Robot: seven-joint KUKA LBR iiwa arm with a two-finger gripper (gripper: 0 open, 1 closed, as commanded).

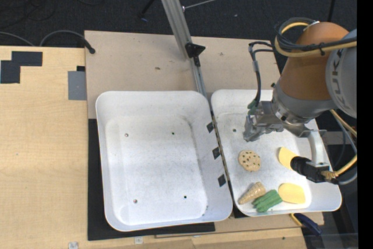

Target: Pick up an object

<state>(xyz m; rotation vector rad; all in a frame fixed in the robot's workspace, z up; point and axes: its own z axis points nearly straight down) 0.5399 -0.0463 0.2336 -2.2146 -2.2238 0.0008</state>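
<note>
1. Hand [252,130] hangs low in the right bin [233,103]; its grip state cannot be told.
2. Cookie [249,161] lies just below it, beside a cone [251,192], green piece [267,201] and yellow piece [292,193].
3. Judged light, rigid, flat: pinch across its edges.

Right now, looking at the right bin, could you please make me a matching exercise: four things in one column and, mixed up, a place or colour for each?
Things:
1. cookie
2. cone
3. green toy
4. claw

Descriptions:
A. beige and ridged, beside the green toy
B. round, with dark spots
C. above the cookie in the picture, over the right bin
D. at the bin's near edge, next to a yellow piece

Pairs: 1-B, 2-A, 3-D, 4-C
</note>
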